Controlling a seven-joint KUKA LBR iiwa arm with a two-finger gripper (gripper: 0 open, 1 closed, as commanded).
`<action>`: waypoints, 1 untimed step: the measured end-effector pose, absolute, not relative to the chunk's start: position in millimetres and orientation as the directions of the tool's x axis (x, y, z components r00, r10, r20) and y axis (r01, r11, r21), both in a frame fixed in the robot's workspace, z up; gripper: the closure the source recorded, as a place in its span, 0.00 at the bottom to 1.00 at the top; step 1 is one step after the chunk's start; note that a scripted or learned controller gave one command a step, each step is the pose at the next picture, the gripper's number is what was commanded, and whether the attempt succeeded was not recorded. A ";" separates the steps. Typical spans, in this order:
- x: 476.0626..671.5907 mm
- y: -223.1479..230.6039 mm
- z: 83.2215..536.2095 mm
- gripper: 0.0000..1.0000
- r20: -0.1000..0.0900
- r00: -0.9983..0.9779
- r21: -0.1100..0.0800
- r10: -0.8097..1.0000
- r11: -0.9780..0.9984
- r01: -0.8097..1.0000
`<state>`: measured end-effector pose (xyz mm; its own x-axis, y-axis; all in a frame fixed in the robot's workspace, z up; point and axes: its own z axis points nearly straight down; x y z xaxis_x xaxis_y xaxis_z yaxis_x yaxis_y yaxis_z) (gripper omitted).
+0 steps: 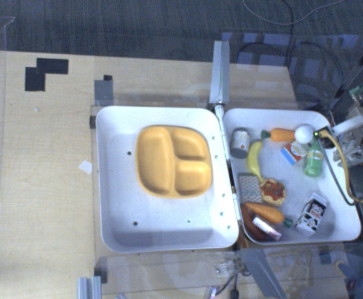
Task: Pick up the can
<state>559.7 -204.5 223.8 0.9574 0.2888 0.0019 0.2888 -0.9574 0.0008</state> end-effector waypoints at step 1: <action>491.0 -205.7 233.3 1.00 0.003 0.850 0.002 0.527 -0.850 0.527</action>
<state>491.0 -205.7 233.3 0.8499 0.5269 0.0030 0.5269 -0.8499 0.0016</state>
